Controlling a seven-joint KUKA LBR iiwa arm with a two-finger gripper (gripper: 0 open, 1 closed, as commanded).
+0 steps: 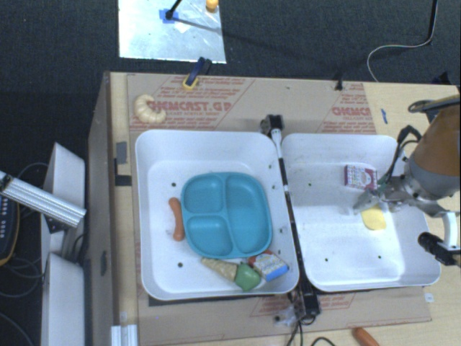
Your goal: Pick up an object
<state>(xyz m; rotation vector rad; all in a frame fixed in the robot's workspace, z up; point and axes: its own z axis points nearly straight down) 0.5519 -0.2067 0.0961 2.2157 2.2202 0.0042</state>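
In the right bin [338, 265] lie a small pink and white box [359, 175] near the back and a yellow lump [374, 220] toward the right side. My gripper [372, 198] reaches in from the right and hangs low between the two, just above the yellow lump and just below the box. Whether it touches either one is hidden. The arm's orange band [438, 150] is at the right edge.
The left bin [155, 193] holds a blue divided plate [225, 215], an orange sausage [176, 218] to its left, and a green piece [247, 277] with a blue and white packet [272, 267] at the front. A raised divider [285, 193] separates the bins.
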